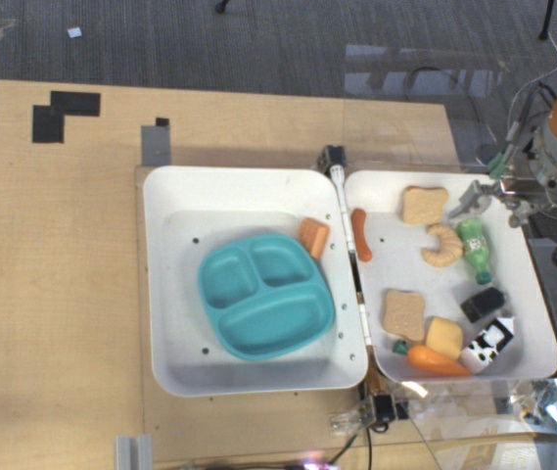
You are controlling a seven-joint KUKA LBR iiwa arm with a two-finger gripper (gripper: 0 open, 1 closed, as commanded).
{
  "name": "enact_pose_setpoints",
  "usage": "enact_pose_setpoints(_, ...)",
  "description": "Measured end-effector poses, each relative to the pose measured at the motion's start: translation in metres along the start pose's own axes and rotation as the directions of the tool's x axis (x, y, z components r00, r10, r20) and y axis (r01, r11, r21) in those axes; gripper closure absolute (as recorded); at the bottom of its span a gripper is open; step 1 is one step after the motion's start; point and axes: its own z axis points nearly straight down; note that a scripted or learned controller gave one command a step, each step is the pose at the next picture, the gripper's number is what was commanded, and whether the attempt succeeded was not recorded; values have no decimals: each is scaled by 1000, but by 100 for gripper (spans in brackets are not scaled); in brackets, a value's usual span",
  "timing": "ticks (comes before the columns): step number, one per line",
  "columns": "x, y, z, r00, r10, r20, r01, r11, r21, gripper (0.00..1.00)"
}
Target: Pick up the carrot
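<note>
- I read this as the approach step: the carrot [435,360] lies untouched at the near edge of the right bin [542,346], its orange body pointing right and its green stub to the left.
- My claw [487,193] sits at the far right of that bin, well apart from the carrot. Its grey fingers look spread, and I see nothing between them.
- Just below the claw stands a green bottle [473,246], with a croissant [443,246] to its left and a slice of toast [423,205] farther back.
- The carrot is crowded. A yellow block [443,337] touches it from the far side, a second slice of toast [403,313] lies to the far left of it, and a black-and-white piece [490,344] sits just to its right, with a black block [482,305] beyond that.
- A red sausage [360,235] lies along the left wall of the right bin, out of my way.
- In the left bin [165,262] I see a teal divided plate [264,296] and an orange wedge [313,237] at its far right corner. That wedge is not my target.
- Next, I judge the claw must travel toward the near side, clearing the bottle and the black block, and stop above the carrot's middle.
- I would turn the fingers across the carrot's width, so one drops between carrot and yellow block, the other beside the near wall. That gap looks tight, so a nudge of the block seems the main risk.
</note>
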Motion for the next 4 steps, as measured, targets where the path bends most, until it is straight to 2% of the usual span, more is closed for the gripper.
enact_pose_setpoints(1,41,-30,3,994,-113,-1,113,994,0,0)
enact_pose_setpoints(2,73,-79,27,993,-120,-1,120,993,2,0)
enact_pose_setpoints(3,51,-79,46,933,-360,-1,360,933,2,0)
enact_pose_setpoints(4,41,-77,177,797,-604,5,604,797,-6,0)
